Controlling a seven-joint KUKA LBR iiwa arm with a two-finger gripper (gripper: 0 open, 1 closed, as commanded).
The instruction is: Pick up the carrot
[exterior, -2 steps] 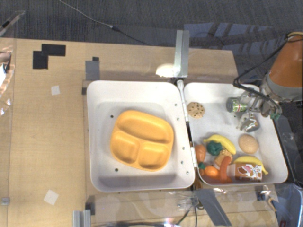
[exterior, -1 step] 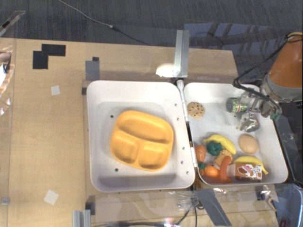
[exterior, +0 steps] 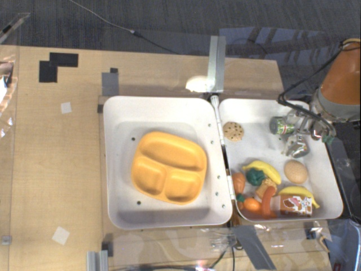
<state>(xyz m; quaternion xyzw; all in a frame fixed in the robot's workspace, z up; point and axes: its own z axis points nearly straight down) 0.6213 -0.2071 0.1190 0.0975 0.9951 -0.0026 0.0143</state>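
Observation:
The carrot (exterior: 239,182) is a small orange piece lying against the left wall of the right bin (exterior: 256,114), near its front. It sits beside a dark green toy vegetable (exterior: 255,176). My gripper (exterior: 295,143) hangs over the back right part of that bin, well to the right of and behind the carrot, apart from it. Nothing can be made out in the gripper.
Around the carrot are two bananas (exterior: 265,169), a round orange fruit (exterior: 252,205), a red sausage (exterior: 268,197), a labelled bottle (exterior: 293,206), a tan egg-shaped piece (exterior: 295,171) and a cookie (exterior: 233,131). A yellow divided plate (exterior: 168,166) lies in the left bin (exterior: 118,208).

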